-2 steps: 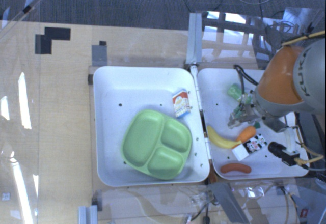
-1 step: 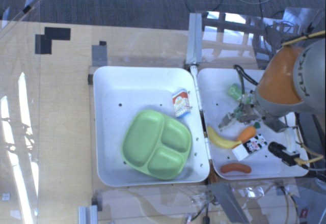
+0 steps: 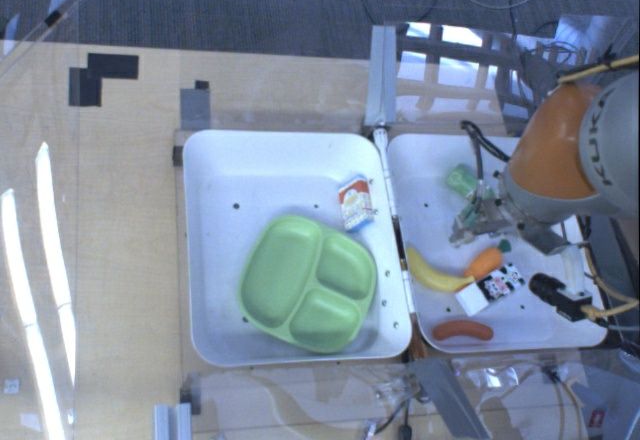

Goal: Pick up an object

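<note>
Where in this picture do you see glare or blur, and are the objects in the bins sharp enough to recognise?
Camera view: bright glare streaks lie on the clear panel at the left; the green tray, banana and sausage are clear, with soft shadows; the gripper is small and slightly blurred, so its fingers are hard to read.

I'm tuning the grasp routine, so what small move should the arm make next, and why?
Probably a short, straight descent. The gripper hangs in the right bin, above bare floor between the green object and the carrot, with the banana nearby. I can't see anything held, so nudging toward the carrot first seems wise.
</note>
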Action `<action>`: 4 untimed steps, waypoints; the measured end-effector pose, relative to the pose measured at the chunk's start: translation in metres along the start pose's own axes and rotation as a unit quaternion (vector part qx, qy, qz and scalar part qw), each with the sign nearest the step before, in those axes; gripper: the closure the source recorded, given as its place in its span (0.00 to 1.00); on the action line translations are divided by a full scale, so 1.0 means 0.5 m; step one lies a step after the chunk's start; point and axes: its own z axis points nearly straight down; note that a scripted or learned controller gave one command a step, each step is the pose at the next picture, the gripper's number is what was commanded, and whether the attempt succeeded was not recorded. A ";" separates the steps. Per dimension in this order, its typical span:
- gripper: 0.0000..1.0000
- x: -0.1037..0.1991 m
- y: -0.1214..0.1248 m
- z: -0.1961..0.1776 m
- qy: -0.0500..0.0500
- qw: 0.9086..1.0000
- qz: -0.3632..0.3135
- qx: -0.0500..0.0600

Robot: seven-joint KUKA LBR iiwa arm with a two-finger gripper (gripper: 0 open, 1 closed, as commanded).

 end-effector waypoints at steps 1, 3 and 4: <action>0.00 0.000 0.000 0.000 0.000 1.000 0.000 0.000; 1.00 -0.054 -0.096 0.021 0.000 1.000 -0.009 0.003; 1.00 -0.040 -0.075 0.045 -0.001 0.987 0.159 0.007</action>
